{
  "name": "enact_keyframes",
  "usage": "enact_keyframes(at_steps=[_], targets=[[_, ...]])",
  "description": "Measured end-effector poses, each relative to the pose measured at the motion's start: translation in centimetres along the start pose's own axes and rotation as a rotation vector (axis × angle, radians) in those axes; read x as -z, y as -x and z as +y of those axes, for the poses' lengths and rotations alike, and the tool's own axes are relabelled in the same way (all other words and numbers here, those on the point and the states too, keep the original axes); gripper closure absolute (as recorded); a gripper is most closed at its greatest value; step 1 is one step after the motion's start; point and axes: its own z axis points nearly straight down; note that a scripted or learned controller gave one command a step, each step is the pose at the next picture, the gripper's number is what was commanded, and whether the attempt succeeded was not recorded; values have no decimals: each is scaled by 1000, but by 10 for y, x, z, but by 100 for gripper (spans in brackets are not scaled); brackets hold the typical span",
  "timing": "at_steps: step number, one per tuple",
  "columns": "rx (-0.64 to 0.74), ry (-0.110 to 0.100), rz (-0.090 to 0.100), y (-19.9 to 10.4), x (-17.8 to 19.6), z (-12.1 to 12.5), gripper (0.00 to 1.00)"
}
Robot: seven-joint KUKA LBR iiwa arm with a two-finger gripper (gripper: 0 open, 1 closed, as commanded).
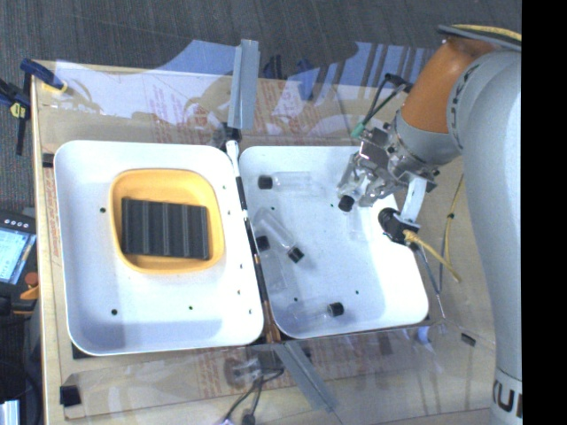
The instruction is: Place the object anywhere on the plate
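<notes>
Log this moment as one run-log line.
claw over right bin, upper right | clear tube with black cap at claw | three capped tubes loose in bin | yellow plate in left bin

Single fixed camera, mounted above the bench [133, 113], looking down at a slant. Moderate distance: both white bins, left bin [89, 308] and right bin [390, 299], fit in frame with bench margin and dark floor [133, 16] beyond. Arm [483, 131] enters from the frame's right.

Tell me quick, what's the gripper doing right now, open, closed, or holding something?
Gripper: over the right bin, near a clear tube; whether it grips the tube cannot be told.
</notes>
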Motion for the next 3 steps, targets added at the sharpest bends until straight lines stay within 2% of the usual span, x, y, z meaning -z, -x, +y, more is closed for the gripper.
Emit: enact_keyframes(at_steps=[1, 2, 3], targets=[[80, -3, -2, -22, -1, -32, 100], [303, 1, -2, -75, 20, -45, 100], [594, 4, -3, -127, 14, -49, 100]])
